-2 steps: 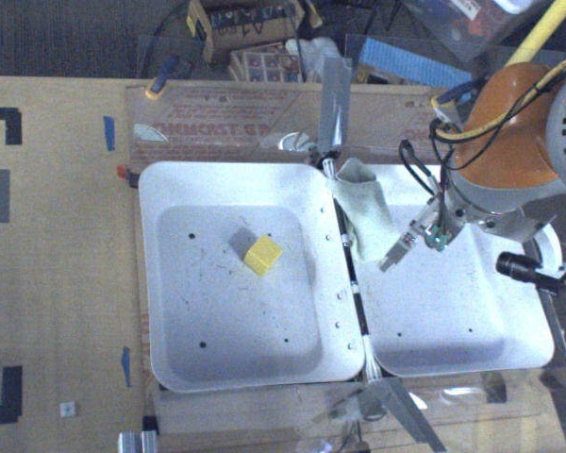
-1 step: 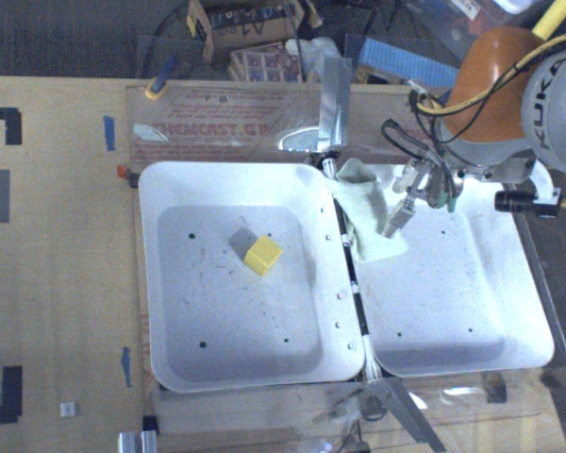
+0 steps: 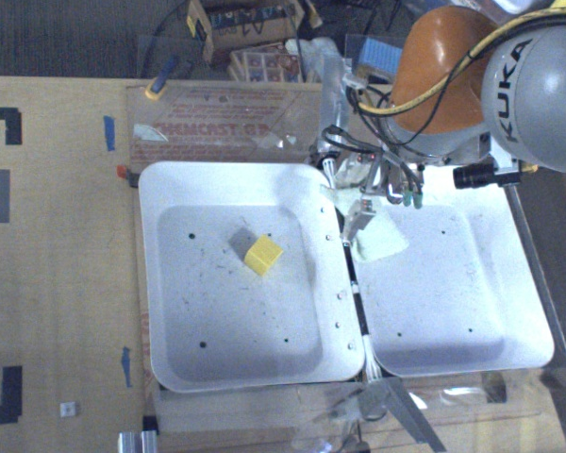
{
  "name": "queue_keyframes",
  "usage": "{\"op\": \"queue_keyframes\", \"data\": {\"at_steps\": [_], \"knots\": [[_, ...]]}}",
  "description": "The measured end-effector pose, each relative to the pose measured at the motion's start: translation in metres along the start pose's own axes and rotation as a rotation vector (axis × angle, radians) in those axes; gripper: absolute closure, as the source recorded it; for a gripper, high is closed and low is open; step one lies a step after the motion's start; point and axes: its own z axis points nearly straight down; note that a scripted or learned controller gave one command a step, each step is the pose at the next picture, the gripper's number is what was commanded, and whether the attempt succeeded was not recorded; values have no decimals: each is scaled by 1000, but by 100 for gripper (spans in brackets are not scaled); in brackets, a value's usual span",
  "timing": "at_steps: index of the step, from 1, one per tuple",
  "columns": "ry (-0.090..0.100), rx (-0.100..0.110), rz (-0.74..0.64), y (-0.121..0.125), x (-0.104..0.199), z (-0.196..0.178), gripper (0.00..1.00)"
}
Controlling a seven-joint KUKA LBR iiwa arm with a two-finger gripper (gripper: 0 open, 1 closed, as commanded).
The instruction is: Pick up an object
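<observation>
Camera view: two white bins side by side on bench. Left bin [image 3: 170, 206] has one yellow block [image 3: 262, 255], small cube-ish, turned at an angle to the bin walls, lying flat on the floor a bit above centre, well apart from every wall. Clean edges, solid colour, looks rigid, so prob an easy pinch if fingers line up w/ its faces. A few dark specks on the floor around it, not touching.

Arm [image 3: 538, 83] comes in from right, orange band above wrist, cables looping over it. Gripper [image 3: 360, 217] hangs over the divider between the bins, at the upper left corner of right bin [image 3: 491, 281], pointing down. Jaw state: can't tell, too blurred and cluttered w/ wires. Nothing visibly between fingers.

Pale whitish patch [image 3: 382, 243] just below gripper in right bin, unclear what it is.

Judgement: block not picked yet; gripper near but not over it, needs to shift left into left bin.
</observation>
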Motion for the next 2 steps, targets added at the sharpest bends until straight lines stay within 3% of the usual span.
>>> {"op": "queue_keyframes", "data": {"at_steps": [1, 2], "knots": [[-2, -1, -415, 4, 0, -174, 0], [5, -2, -664, 94, 25, -119, 0]]}}
